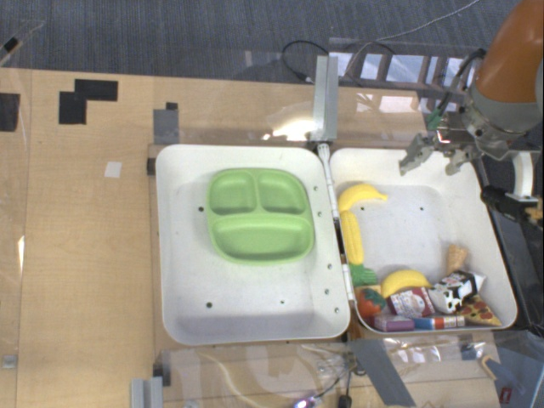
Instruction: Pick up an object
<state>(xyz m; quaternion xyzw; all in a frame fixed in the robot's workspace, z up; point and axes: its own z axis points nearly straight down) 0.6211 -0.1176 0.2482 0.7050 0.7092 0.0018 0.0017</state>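
My gripper [435, 158] hangs over the far edge of the right bin [425, 206], open, with nothing between its fingers. A yellow banana [360, 196] lies at that bin's far left, and a corn cob [352, 238] runs along its left wall below the banana. At the bin's near end lie a yellow lemon-like piece [405, 280], a red packet [408, 301], a black-and-white cow toy [455, 292], an ice-cream cone [457, 256], a pizza slice [483, 314] and a marker [425, 322]. All of them sit well below and nearer than the gripper.
The left bin [183, 253] holds a green divided plate [258, 214]. A metal post [324, 100] stands between the bins at the far side. Cables and a metal frame [399, 66] lie behind the right bin. Wooden bench [76, 228] extends to the left.
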